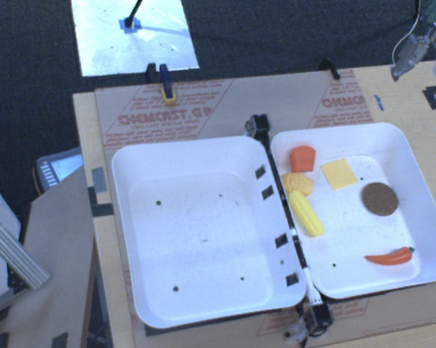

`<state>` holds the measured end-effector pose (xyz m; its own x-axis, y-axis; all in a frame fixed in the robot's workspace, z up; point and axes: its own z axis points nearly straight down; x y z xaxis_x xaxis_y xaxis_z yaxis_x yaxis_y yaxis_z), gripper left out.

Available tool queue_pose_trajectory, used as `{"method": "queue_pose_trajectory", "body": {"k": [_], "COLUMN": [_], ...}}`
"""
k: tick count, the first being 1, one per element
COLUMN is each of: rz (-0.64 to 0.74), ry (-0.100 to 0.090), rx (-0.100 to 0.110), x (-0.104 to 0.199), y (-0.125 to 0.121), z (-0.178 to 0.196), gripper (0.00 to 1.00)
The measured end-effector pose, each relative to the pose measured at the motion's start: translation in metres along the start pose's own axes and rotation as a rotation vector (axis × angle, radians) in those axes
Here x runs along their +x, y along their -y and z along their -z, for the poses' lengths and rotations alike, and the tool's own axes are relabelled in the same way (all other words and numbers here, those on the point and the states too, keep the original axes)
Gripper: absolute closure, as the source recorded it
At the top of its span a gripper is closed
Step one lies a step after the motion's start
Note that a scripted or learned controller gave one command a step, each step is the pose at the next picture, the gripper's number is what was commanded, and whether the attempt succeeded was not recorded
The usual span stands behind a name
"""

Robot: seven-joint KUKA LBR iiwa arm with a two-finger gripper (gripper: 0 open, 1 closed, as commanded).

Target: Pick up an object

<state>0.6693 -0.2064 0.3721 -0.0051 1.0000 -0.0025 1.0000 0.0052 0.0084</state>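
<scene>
Yellow corn cob (305,213) along right bin's (422,182) left wall.

In the right-hand bin (415,159) you have six pieces of toy food. An orange-red block (303,158) sits toward the upper left of that bin, with a yellow-orange lump (298,183) just below it and a yellow corn cob (306,213) lying slantwise under that. A flat yellow square (338,173) lies right of the lump, a brown disc (380,199) lower right, and a red-orange chilli pepper (389,257) near the bottom edge.
</scene>
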Motion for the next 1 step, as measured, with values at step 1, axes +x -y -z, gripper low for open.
{"method": "queue_pose_trajectory", "body": {"k": [1], "rz": [-0.003], "ry": [0.002], "rx": [-0.005], "x": [-0.0004], "y": [0.0223], "z": [0.0873], "gripper": [0.0]}}
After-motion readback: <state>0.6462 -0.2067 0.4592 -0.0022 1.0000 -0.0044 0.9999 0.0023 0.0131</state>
